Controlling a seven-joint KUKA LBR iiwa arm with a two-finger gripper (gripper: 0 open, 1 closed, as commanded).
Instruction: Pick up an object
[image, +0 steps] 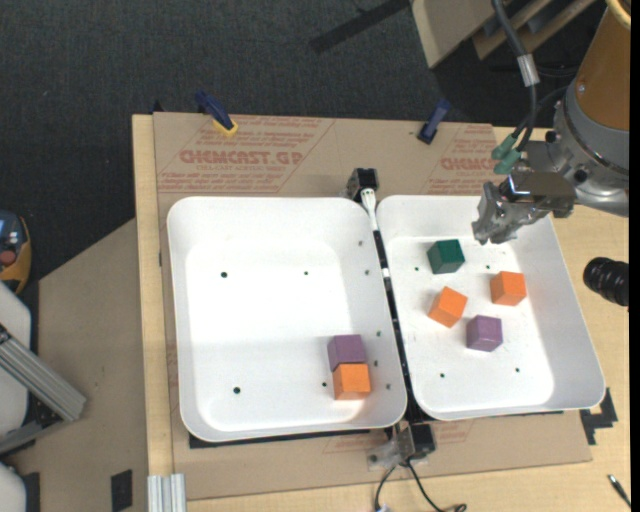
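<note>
White right bin (560, 385) holds a green block (445, 256), two orange blocks (449, 306) (508, 288) and a purple block (484, 332). Gripper (493, 226) hovers just above-right of the green block, carrying nothing; finger state: cannot tell. Left bin (200, 250) holds a purple cube (347, 350) touching an orange cube (352, 381).

One fixed camera looks down at a slant from above the bench (300, 150), far enough to take in both bins (200, 300), left of the gripper (492, 232).
</note>
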